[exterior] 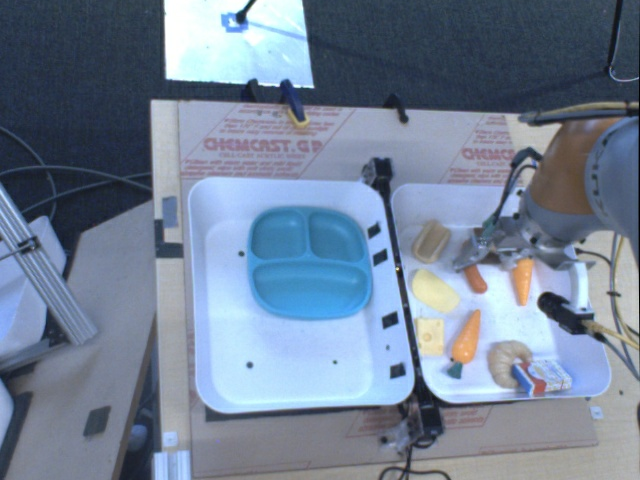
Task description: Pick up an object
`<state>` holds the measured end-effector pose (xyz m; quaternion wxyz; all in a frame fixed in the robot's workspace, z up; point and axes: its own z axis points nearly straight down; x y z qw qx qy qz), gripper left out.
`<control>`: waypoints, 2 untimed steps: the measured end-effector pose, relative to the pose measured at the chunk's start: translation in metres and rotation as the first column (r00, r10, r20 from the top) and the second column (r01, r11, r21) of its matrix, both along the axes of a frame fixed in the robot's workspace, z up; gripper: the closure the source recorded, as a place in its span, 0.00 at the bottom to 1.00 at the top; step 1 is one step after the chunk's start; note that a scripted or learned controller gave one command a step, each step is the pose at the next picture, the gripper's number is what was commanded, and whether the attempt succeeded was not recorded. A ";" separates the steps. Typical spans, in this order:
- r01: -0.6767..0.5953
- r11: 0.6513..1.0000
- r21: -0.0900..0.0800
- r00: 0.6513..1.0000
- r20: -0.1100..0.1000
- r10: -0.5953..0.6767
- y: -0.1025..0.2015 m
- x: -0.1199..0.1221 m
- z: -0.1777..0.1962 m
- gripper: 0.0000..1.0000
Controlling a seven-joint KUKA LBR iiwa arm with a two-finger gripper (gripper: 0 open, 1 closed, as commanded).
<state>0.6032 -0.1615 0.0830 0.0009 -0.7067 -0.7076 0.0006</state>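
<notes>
The arm (585,183) is reaching in over the right bin (600,373), its orange band sitting above the grey wrist. The gripper (476,258) is hanging low among the toy foods, its metal tip lying right at the upper end of a small orange-red sausage (476,279). Whether it is touching that piece cannot be told from this slant, and how wide the claw is standing cannot be told either (the tip is small and blurred against the white floor). Nothing is visibly sitting between its parts.

Taking the sausage as the landmark: a tan bread piece (431,240) is lying up and to its left, a pale yellow lump (435,290) is resting just to its left, and a small carrot (523,279) is lying to its right, apart from it. Below it a longer carrot (466,336) is slanting down toward a yellow cheese block (430,336), and farther below right a croissant (508,359) is touching a small red and white carton (545,376), whose print is too small to read.

Well to the left of the sausage, a blue divided plate (308,263) is sitting in the left bin (220,368). The board (260,143) under both bins is bearing red lettering that is reading "CHEMCAST GP".
</notes>
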 end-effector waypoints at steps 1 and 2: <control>0.000 1.000 -0.001 1.000 0.006 0.000 -0.001 0.002 0.014 1.00; 0.002 1.000 -0.002 1.000 0.008 -0.002 -0.003 -0.004 0.061 1.00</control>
